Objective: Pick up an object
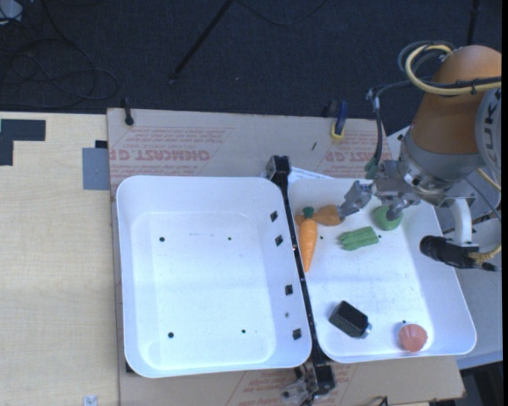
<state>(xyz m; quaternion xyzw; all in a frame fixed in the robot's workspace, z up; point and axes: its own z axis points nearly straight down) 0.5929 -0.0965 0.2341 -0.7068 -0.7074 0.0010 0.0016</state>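
My gripper (378, 204) hangs over the back of the right bin (444, 299), its two grey fingers spread apart and open. A round green object (387, 218) lies just under it, near the right finger, partly hidden by the gripper. By the left fingertip (353, 201) sits a small orange piece (327, 216). A toy carrot (307, 244) lies along the bin's left wall. A green pod-shaped toy (358, 239) rests in front of the gripper. Nothing is held between the fingers.
A black block (350, 319) and a pinkish-red ball (412, 337) lie near the right bin's front edge. The left bin (140, 227) stands beside it, with a black divider rail (292, 252) between them. The arm's orange band (457, 100) rises at the right.
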